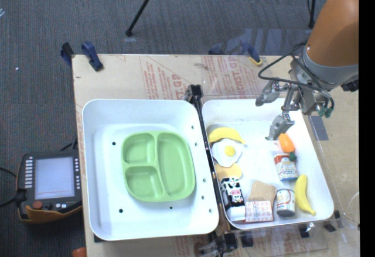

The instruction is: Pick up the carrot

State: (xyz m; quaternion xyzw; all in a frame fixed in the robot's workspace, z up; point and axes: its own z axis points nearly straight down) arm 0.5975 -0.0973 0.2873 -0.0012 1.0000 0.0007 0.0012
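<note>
We see the gripper (281, 128) hanging over the far right part of the right bin (258, 110). We cannot tell its state from this slant. The carrot (286, 143) lies just below it in the view, close to its tip, not held. Nearer the camera from the carrot stand a can (286, 167) and a banana (303, 194). To the gripper's left lie another banana (225, 134) and a fried egg (227, 151). Well to the left, the other bin (96, 121) holds a green tray (157, 166).
</note>
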